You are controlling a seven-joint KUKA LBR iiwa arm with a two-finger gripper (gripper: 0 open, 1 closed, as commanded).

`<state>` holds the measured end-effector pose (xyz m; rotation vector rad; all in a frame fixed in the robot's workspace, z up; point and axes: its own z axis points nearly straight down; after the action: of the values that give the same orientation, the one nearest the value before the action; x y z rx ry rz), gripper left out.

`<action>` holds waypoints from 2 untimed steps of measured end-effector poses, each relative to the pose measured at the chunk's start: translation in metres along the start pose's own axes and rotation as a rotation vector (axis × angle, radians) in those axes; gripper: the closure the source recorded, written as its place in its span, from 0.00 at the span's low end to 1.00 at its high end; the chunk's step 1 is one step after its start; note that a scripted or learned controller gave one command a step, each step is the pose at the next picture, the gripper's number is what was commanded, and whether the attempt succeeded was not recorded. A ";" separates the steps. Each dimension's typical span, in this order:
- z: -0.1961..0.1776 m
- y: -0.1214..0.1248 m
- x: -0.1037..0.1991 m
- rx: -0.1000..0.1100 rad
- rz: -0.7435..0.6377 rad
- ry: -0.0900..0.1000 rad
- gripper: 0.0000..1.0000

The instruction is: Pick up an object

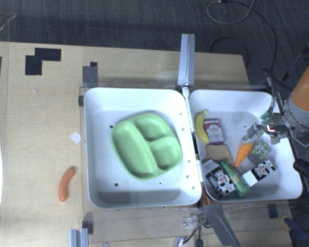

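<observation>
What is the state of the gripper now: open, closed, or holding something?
Gripper: cannot be told. It sits low in the right bin just above the carrot, with nothing visibly held.

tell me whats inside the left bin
The left bin holds one thing: a green divided plate with three compartments, lying flat near the middle. Nothing sits in the compartments. Whatever is beneath the plate is covered, so that part of the bin floor cannot be seen.

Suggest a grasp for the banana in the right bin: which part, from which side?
Take the banana at mid-length from straight above, fingers closing across its width. It lies flat, lengthwise along the right bin's left wall, so the wall-side finger has little room. The red-and-white carton crowds its lower right; a hold nearer the top end looks safer.
</observation>
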<state>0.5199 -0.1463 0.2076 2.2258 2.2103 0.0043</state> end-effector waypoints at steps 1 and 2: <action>-0.122 -0.031 0.051 -0.003 0.171 0.000 0.00; 0.002 -0.032 0.029 0.003 0.235 0.000 0.00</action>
<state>0.4877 -0.1169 0.2049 2.4716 1.9361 0.0023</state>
